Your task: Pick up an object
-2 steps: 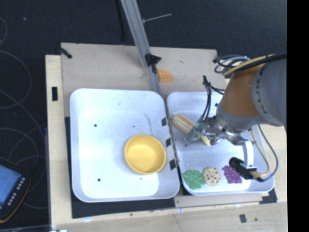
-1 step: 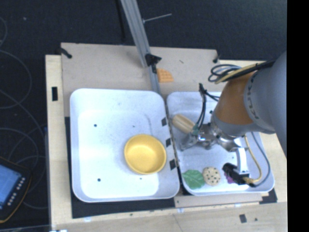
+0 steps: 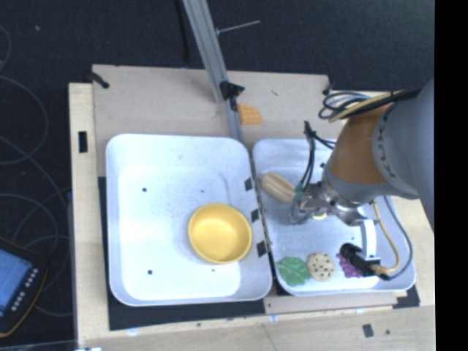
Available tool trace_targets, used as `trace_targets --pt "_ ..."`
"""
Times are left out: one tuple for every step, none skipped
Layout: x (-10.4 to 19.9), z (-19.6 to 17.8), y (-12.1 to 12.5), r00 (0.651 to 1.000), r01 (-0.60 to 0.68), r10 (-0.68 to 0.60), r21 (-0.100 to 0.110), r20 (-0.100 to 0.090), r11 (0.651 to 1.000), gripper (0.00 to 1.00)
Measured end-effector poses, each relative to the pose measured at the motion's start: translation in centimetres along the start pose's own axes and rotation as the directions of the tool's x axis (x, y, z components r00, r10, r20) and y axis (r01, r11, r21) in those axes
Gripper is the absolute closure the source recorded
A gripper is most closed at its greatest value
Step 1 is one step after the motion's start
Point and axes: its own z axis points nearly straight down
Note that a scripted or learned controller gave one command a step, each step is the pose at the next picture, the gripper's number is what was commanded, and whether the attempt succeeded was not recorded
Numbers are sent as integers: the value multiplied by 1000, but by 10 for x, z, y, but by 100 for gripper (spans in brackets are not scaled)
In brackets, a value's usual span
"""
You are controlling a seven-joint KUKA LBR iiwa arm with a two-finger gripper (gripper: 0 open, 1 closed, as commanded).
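A: where's the gripper [image 3: 301,212] right now?

B: down in the right bin [image 3: 281,156], just beside a tan wooden block [image 3: 277,187] near the divider. Can't tell how its fingers stand, too dark in there.

A: other stuff?

B: green leaf [image 3: 292,269], spotted cookie [image 3: 319,266] and purple grapes [image 3: 350,265] along the near edge. Yellow bowl [image 3: 219,233] sits in the left bin [image 3: 146,167].

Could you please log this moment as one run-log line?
hand: low in right bin | beside: tan cylinder | yellow bowl: left bin
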Motion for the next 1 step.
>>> trace_targets --pt "2 -64 2 1000 11 -11 -3 1 1000 100"
